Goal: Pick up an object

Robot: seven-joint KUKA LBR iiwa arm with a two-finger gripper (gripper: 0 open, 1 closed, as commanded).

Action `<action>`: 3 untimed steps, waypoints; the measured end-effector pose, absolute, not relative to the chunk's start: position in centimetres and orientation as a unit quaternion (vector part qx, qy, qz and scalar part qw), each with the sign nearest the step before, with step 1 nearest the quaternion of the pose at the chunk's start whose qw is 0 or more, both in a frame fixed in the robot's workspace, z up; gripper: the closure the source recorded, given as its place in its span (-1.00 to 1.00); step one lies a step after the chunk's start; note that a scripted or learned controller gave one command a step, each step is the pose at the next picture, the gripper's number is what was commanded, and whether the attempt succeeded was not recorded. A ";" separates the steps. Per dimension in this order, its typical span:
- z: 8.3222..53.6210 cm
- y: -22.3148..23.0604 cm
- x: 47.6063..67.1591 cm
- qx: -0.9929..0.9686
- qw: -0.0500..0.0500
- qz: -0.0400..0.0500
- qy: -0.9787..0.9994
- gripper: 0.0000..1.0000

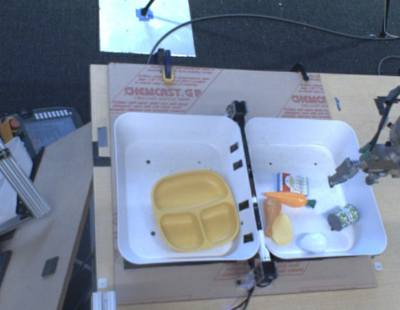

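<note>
Down at the near edge of the right bin (364, 144) sits a white egg (312, 242), and just to its left a pale yellow piece (282, 230) leaning against an orange cup (271, 208). Above them a carrot (287, 199) lies crosswise, its green tip pointing right, with a small carton (293, 183) touching it from behind. Off to the right, on its own, a small can (343, 217) with a green label lies tipped on its side.

Over in the left bin (132, 134) there's a yellow tray (194, 208) with three compartments, nothing in them that I can see.

And here's the arm, reaching in from the right! The gripper (340, 173) hangs above the right bin's far right side, near the can but clearly apart from it, nothing between its fingers. Whether the claw is open or closed, I can't tell from this angle; it's a dark blur at the tip.

So we're at the approach stage by my reading: no object picked, everything resting on the bin floor. The can looks the closest candidate, sitting just below and in front of the gripper. Next move, I'd say, calls for lining up over it, dropping straight down and closing across its round body. Being on its side, it could roll away from a sloppy pinch.
</note>
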State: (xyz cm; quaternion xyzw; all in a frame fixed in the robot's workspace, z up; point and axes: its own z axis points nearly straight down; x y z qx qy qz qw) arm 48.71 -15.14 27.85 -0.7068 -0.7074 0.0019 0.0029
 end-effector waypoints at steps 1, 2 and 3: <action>28.3 -15.1 48.9 -0.706 -0.001 -0.001 -0.708 -1.00; 22.4 -15.9 48.8 -0.707 0.001 0.001 -0.707 -1.00; 18.1 -16.1 49.3 -0.707 0.001 0.000 -0.707 -1.00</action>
